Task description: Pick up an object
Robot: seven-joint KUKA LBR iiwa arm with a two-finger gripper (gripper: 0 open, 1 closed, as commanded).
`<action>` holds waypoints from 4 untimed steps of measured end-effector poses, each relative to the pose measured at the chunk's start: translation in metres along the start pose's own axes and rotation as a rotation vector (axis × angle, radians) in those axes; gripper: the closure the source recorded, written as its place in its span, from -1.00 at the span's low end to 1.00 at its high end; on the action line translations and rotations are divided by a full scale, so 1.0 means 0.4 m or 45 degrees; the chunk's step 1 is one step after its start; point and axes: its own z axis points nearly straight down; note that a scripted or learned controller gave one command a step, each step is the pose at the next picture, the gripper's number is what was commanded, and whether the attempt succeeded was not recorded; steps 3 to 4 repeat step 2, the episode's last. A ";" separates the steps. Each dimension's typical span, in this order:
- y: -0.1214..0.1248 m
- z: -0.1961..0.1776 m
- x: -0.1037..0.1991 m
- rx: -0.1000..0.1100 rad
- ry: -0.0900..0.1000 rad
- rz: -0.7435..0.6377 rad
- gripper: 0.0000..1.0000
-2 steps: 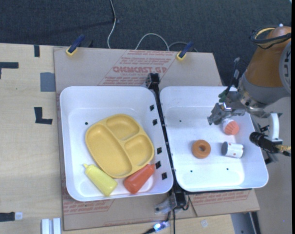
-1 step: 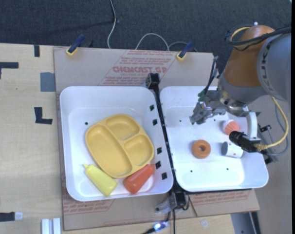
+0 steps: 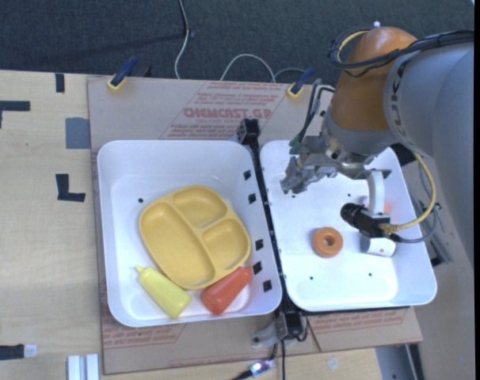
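A small orange doughnut (image 3: 328, 241) lies in the right bin (image 3: 351, 287), near its middle. My gripper (image 3: 297, 179) hangs over the back left part of that bin, up and to the left of the doughnut, well apart from it. Nothing shows between its fingers. In the left bin (image 3: 117, 212) lie a yellow divided plate (image 3: 194, 234), a yellow squeeze bottle (image 3: 162, 290) and an orange-red carrot-shaped piece (image 3: 226, 289), both by the plate's front edge.
The grey arm with its orange band (image 3: 375, 70) covers the right bin's back right corner. A black and white fitting with a cable (image 3: 367, 224) hangs just right of the doughnut. A black divider (image 3: 260, 204) runs between the bins.
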 end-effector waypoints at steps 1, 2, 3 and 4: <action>0.011 0.013 0.114 0.002 -0.002 0.002 1.00; 0.002 0.017 0.231 0.003 -0.002 0.002 1.00; 0.002 0.017 0.231 0.003 -0.002 0.002 1.00; 0.002 0.017 0.231 0.003 -0.002 0.002 1.00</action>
